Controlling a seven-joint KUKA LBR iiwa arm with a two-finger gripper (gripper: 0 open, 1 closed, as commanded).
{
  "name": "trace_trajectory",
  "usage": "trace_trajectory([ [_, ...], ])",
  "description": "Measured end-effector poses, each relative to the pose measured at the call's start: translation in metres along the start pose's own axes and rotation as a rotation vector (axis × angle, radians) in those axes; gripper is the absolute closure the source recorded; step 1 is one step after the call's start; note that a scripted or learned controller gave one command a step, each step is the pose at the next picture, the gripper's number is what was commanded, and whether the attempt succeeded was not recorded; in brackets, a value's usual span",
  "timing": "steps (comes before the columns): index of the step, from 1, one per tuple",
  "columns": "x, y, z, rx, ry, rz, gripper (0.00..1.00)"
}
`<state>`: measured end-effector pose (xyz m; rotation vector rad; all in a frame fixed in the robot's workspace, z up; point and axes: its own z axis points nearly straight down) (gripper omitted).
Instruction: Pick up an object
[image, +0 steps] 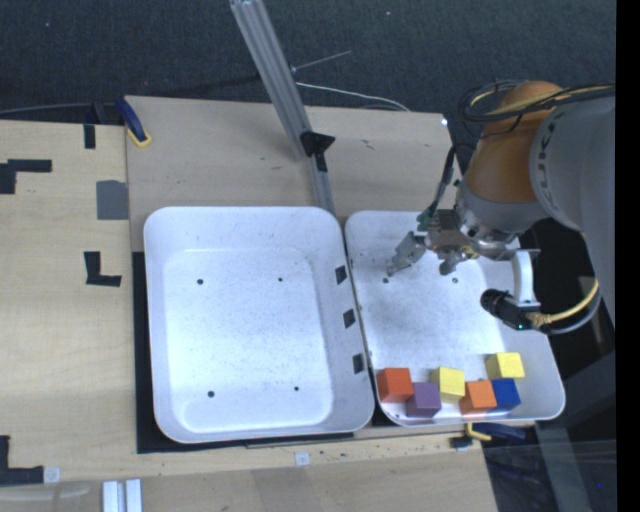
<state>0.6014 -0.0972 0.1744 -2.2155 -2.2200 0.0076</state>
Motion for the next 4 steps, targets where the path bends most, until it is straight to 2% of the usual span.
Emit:
trace_trajectory([
  [1,0.014,-0.007,-0.022,-0.007,0.0,-0.001,0.0],
  [2,0.066,-0.014,-0.017,-0.004,0.002,-0.004,0.0],
  [3,0.146,-0.008,-0.017,-0.005,0.002,-0.007,0.0],
  [4,0.012,-0.024,-0.017,-0.005,-0.004,0.009,0.0],
])
